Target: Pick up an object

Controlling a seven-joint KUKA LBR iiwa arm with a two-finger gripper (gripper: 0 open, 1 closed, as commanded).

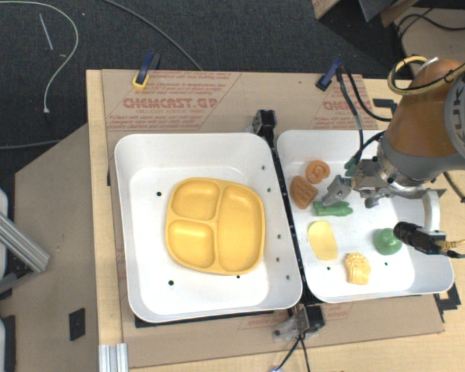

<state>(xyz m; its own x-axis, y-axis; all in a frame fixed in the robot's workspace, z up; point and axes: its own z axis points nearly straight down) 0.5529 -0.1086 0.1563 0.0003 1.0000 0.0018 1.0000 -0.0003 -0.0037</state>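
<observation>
The grey two-finger gripper point(339, 192) hung right of centre in the frame, directly over a flat green plastic piece point(332, 207) lying lengthwise left-to-right. Whether the jaws were spread or pinching it, I cannot tell.

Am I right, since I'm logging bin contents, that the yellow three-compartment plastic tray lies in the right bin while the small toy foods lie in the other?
Not quite. The camera view shows the yellow three-compartment plastic tray lying in the left white bin, not the right. The small toy foods, such as the yellow corn-shaped piece and the green flat piece, lie in the right white bin.
</observation>
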